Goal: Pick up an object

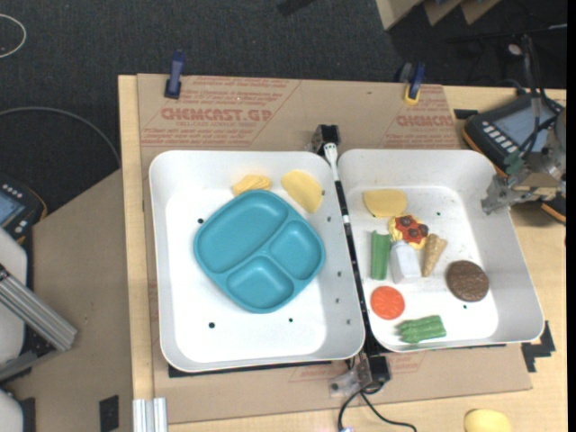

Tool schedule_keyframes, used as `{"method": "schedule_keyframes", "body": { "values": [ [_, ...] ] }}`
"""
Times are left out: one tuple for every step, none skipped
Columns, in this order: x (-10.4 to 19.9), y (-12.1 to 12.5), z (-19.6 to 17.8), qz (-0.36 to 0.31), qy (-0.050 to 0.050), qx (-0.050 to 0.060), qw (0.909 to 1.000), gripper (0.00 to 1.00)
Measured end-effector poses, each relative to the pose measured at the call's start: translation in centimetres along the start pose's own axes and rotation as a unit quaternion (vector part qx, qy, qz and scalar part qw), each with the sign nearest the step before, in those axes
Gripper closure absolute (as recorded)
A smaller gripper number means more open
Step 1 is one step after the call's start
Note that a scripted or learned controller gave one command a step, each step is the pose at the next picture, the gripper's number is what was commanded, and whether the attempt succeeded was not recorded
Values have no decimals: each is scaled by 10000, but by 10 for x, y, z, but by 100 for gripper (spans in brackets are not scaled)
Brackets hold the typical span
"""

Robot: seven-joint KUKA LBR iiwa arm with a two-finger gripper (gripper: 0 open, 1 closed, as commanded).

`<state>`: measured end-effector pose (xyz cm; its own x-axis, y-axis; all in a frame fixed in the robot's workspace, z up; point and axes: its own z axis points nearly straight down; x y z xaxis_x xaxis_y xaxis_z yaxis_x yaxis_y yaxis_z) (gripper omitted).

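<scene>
Lying in the right white bin (513,241), the green plastic bar (380,256) points lengthwise away from the camera, beside a small white bottle (405,262). The jaws (504,190) sit over the bin's right rim; whether they are open or closed cannot be told.

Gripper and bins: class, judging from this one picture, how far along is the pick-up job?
Done: nothing looks picked yet. In hand: the gripper hangs at the right bin's edge, nothing seen between its fingers. Left: choosing and lifting an item, such as the brown disc nearby.
</scene>
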<state>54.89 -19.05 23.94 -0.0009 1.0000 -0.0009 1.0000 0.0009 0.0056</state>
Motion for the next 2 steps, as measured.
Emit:
{"method": "schedule_keyframes", "body": {
  "values": [
    [-35,10,38,12,2,35,10000,100],
    [-34,-29,-5,12,5,27,10000,100]
  ]
}}
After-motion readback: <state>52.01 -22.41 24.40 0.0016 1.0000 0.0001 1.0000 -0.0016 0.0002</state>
